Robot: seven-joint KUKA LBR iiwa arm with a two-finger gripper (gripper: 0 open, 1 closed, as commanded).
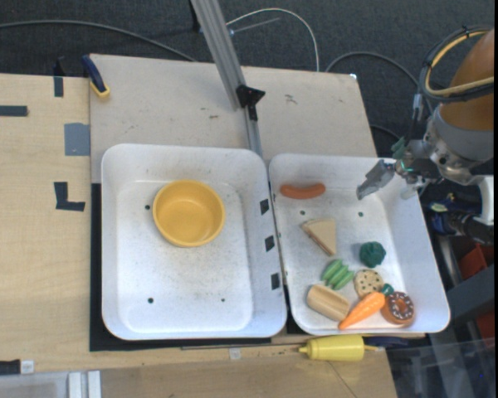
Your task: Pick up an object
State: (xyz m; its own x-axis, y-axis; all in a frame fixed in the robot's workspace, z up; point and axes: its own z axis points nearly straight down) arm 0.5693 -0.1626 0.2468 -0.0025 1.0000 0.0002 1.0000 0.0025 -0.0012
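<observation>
The right bin [415, 230] holds several toy foods: a red sausage [302, 191] at the back, a cheese wedge [321, 235] in the middle, a dark green ball [372, 253], and a light green pod [338, 273]. Along the front lie a cracker [367, 282], a bread roll [327, 302], a carrot [363, 308] and a donut [397, 307]. My gripper [390, 179] hangs over the bin's back right corner, open, with nothing between its fingers. It is well right of the sausage.
A yellow bowl [188, 213] sits in the left bin [124, 288]. A yellow mustard bottle [336, 349] lies on the bench just in front of the right bin. A grey pole [224, 48] slants down to the divide between the bins.
</observation>
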